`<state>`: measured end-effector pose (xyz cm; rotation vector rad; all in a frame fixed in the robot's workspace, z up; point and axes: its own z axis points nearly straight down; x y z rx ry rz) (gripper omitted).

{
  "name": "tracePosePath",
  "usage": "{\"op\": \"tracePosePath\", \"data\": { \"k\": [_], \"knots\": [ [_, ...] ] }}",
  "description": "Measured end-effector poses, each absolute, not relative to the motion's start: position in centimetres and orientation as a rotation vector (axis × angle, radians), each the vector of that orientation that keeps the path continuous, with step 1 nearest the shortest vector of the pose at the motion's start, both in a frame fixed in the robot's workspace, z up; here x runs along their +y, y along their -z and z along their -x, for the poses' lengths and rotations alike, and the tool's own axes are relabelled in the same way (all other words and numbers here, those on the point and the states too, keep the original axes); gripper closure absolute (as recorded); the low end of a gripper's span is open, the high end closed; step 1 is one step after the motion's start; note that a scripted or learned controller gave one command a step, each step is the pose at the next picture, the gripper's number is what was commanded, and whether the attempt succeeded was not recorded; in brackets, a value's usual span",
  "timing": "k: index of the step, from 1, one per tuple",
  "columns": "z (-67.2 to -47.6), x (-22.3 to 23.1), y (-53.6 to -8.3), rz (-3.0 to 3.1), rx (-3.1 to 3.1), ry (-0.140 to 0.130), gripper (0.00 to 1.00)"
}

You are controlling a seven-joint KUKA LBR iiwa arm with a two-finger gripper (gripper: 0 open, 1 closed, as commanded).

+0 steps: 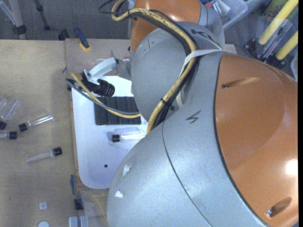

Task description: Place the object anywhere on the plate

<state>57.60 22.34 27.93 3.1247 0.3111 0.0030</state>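
- Looming over most of the camera view, the grey-and-orange arm (203,126) covers the right bin and much of the left one.
- White bin (87,167) shows at centre-left, sitting on the tan worktop (33,79).
- Small clear vial with a black cap (125,136) lies flat in the bin, just below a dark ribbed mat (116,112). Likely the task's object, though I cannot be sure.
- Vial's long axis runs roughly left-right, cap at the left end.
- Curved white rim at the bin's top edge (102,67) may be the plate; too much is hidden to tell.
- Black fitting with yellow-black cables (97,88) sits up and left of the vial, near that rim.
- Jaws: cannot tell their state; no clear sight of them.
- Judged relation: the vial lies down and right of the cable fitting, close beside the arm's body.
- Spare vials (40,122) lie scattered on the worktop, well apart from the bin.
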Motion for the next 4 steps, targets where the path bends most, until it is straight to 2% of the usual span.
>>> {"op": "tracePosePath", "data": {
  "k": [1, 2, 3, 4],
  "knots": [
    [-48.6, 22.4, -12.4, -3.11, 0.449, 0.011, 0.0],
    [-56.4, 22.5, -8.7, -3.125, 0.34, -0.004, 0.0],
    [-48.9, 22.5, -9.0, -3.129, 0.317, -0.008, 0.0],
    [-47.9, 20.7, -18.8, -3.124, 0.316, 0.0, 0.0]
  ]
}}
